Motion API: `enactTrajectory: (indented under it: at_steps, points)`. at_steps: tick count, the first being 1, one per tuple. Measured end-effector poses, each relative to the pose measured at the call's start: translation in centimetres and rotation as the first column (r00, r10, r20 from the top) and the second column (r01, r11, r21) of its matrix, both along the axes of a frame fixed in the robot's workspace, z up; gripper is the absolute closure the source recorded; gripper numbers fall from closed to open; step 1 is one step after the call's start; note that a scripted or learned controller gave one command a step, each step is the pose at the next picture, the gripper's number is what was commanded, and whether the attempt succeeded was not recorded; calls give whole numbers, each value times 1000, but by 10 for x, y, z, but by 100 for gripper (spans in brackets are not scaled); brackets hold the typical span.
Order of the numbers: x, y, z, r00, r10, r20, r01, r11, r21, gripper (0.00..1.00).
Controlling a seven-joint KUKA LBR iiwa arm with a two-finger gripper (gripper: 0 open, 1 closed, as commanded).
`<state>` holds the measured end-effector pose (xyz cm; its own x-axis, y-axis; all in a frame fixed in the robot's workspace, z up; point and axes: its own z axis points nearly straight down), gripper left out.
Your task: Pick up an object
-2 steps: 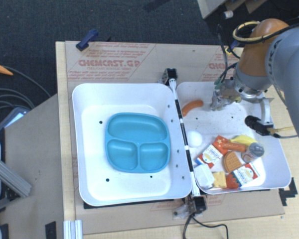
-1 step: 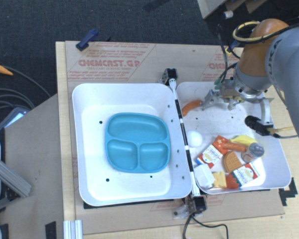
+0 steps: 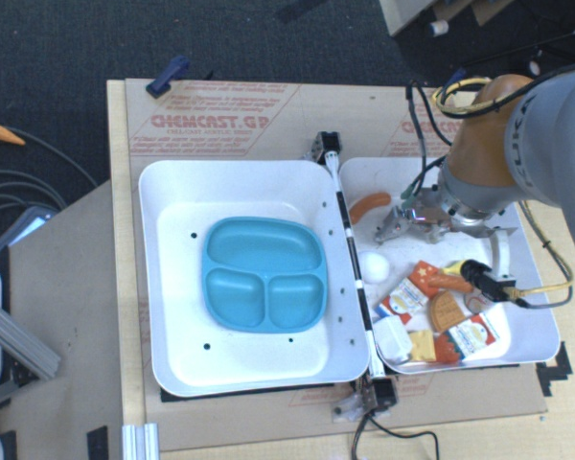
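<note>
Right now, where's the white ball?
The white ball lies in the right bin, against its left wall, below the hot dog and up-left of the food packets.

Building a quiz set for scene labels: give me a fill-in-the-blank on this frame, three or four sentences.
1. The blue three-compartment plastic tray lies in the ____ white bin.
2. The small white ball lies in the ____ white bin.
3. The orange sausage-shaped toy lies on the side of the small white ball ____ from the camera.
4. The gripper hangs over the ____ white bin.

Missing: left; right; farther; right
</note>
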<state>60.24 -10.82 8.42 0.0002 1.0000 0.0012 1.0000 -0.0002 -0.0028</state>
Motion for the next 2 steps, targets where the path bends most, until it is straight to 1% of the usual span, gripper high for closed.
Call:
enactTrajectory:
  at_steps: [1,2]
  points:
    - [0,0,10,1000,0,2,0,1000,0,100]
    - [0,0,10,1000,-1,2,1,1000,0,0]
